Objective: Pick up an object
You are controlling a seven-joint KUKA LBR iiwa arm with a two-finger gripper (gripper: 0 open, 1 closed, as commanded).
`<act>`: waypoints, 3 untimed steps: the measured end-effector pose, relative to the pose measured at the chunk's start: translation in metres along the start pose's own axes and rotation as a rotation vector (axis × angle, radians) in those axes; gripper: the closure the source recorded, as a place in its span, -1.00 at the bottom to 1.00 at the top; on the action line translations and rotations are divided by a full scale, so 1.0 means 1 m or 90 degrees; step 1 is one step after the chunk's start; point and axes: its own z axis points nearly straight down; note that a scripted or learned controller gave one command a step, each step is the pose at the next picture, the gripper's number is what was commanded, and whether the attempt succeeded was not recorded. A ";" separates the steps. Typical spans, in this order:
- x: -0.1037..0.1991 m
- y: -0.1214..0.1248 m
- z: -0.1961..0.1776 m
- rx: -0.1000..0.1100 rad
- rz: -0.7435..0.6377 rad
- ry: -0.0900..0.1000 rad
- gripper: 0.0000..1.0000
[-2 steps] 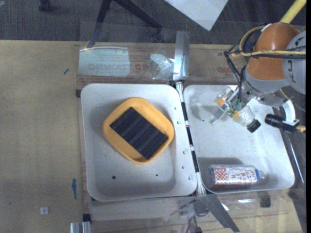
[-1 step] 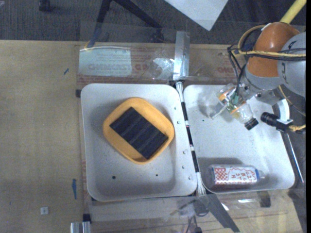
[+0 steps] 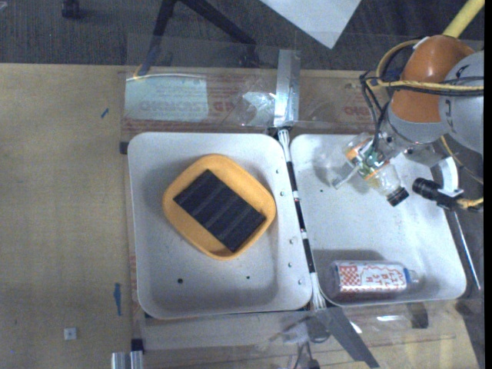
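Your end effector (image 3: 367, 162) hangs over the right bin's (image 3: 442, 279) far end, grip state impossible to tell, while the tube (image 3: 373, 276) lies unlifted at the near wall, so picking remains.

A: What lies in the left shallow white plastic bin (image 3: 150, 283)?

B: A rounded yellow tray with a dark ribbed rectangular top (image 3: 219, 206), near the bin's middle.

A: And in the right shallow white plastic bin (image 3: 430, 244)?

B: A clear cylindrical bottle with a red-and-white patterned label (image 3: 374, 276) lies on its side along the near wall. The grey two-finger gripper (image 3: 367, 164) sits over the far part, entering from the right.
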 end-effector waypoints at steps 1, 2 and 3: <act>0.016 -0.056 -0.067 0.001 -0.110 0.001 -1.00; -0.041 -0.028 -0.099 -0.002 -0.002 -0.003 -1.00; -0.066 -0.030 -0.110 -0.001 0.070 -0.003 -1.00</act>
